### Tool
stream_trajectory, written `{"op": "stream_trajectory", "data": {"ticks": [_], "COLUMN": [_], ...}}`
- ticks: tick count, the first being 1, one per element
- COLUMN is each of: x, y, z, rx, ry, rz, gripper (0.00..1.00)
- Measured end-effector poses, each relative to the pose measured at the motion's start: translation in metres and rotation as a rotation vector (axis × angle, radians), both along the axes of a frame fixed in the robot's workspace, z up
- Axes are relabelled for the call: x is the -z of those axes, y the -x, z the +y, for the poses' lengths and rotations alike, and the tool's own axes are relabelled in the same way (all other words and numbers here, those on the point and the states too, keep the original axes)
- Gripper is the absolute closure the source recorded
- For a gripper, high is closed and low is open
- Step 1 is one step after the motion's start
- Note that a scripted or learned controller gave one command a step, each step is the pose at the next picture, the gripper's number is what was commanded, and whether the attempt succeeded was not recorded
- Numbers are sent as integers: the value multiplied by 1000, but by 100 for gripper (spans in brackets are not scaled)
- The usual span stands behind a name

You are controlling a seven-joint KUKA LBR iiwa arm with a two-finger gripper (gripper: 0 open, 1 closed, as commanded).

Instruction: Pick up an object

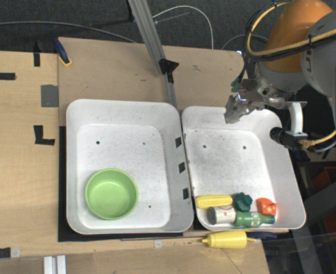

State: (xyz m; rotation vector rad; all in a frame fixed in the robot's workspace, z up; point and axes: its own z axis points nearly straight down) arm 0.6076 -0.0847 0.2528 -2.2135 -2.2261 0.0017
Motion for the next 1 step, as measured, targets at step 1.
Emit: {"op": "stream_trajectory", "data": {"ticks": [1], "x": [-2], "y": [-14], "z": [54], "rx": [-1], "ry": [0], "rz": [-2], "gripper": [100]}}
